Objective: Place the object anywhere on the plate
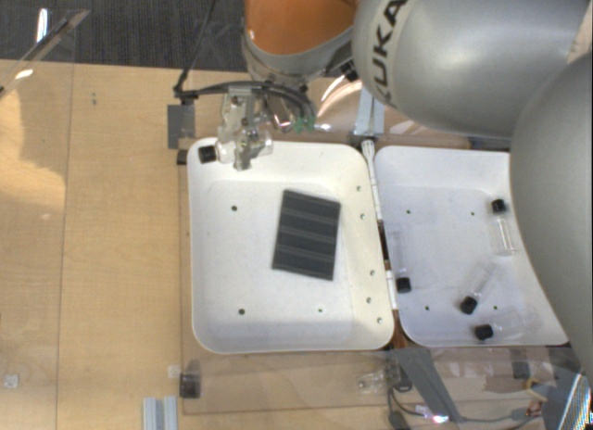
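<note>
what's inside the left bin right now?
The left bin holds a dark ribbed plate lying flat near its middle. The gripper hangs over the far-left corner, hiding the floor beneath it.

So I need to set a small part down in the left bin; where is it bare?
The white left bin is bare around the dark ribbed rectangular plate: widest left and below. Its top-left corner is crowded by the gripper.

Dark ridged plate (307, 233) in left bin (218, 308)
</note>
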